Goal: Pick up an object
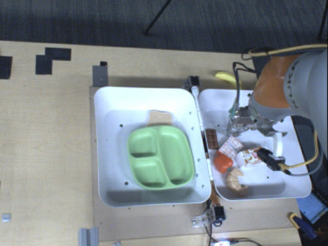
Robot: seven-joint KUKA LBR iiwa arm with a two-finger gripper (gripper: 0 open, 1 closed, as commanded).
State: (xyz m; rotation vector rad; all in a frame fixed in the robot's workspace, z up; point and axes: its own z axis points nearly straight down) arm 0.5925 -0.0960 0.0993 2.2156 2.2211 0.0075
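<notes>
Arm [292, 86] enters from the right, grey body with orange band, bulking over the far right corner of the right bin [292, 188]. Gripper [239, 123] hangs low inside that bin, over its left-centre, metal tip pointing down toward a small cluster of objects; whether it is released or clenched cannot be told from this angle, and nothing is seen held in it. Just below the tip lies a white patterned packet [230, 146], very close, contact unclear. Beside it, toward the near side: a red-orange round item [223, 162], a white carton with red print [247, 158], and a tan, croissant-like piece [236, 178] nearest the near wall. A dark brown bar [210, 139] lies along the bin's left wall. A black part with a yellow cable [271, 160] trails from the arm across the bin's right half. Left bin [110, 152] holds a green divided plate [160, 157], centred, with a tan flat piece [160, 117] touching its far edge. A yellow object [224, 77] rests on the bench beyond the right bin. Open floor remains in the right bin's near-right area and around the plate's left side.
</notes>
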